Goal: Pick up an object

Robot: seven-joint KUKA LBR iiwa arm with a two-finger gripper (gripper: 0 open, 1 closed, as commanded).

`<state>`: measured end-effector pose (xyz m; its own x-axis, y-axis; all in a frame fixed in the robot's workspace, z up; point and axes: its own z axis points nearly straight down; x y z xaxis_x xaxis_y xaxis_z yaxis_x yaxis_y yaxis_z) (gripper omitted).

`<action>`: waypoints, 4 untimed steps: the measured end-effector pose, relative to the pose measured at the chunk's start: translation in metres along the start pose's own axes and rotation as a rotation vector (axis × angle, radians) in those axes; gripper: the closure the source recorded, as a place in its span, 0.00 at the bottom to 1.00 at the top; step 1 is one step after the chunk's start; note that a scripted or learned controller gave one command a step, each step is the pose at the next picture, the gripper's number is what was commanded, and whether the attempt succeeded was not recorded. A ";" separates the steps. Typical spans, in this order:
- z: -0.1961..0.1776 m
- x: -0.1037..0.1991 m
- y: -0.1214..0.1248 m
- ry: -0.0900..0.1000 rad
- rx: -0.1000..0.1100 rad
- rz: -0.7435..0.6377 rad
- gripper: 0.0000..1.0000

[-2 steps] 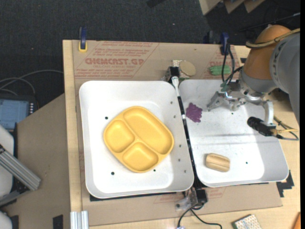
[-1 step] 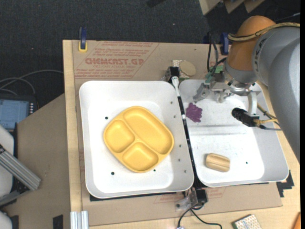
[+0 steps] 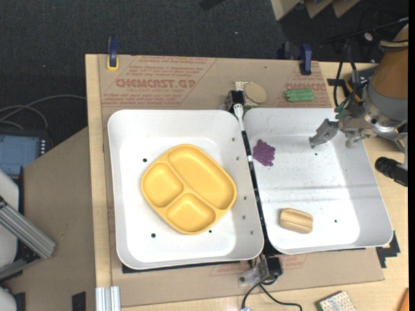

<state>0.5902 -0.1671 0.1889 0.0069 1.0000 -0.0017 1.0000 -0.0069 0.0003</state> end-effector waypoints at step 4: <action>0.004 0.021 -0.016 0.002 0.005 -0.001 0.00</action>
<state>0.5746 -0.1462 0.1847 0.0062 1.0000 0.0002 1.0000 -0.0062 -0.0044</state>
